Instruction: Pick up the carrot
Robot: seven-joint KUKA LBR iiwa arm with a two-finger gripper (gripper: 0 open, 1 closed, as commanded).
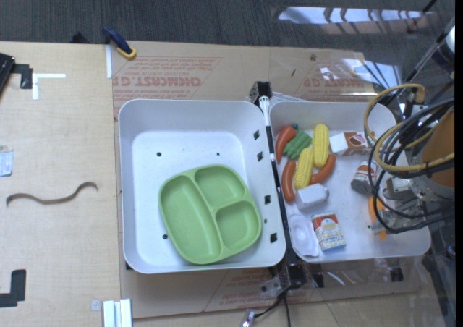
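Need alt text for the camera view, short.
Toy food, including a carrot and two corn cobs, is piled in the right bin. The left bin holds a green divided plate, and the cabled arm hangs over the right bin's edge.

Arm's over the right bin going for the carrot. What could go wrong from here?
1. The orange carrot with green leafy top lies packed against two yellow corn cobs and an orange-red sausage, so the fingers may catch a neighbour instead.
2. It sits close to the right white bin's inner wall, leaving little room for a finger on that side.
3. The arm's looped black and yellow cables hang over the bin and might snag.
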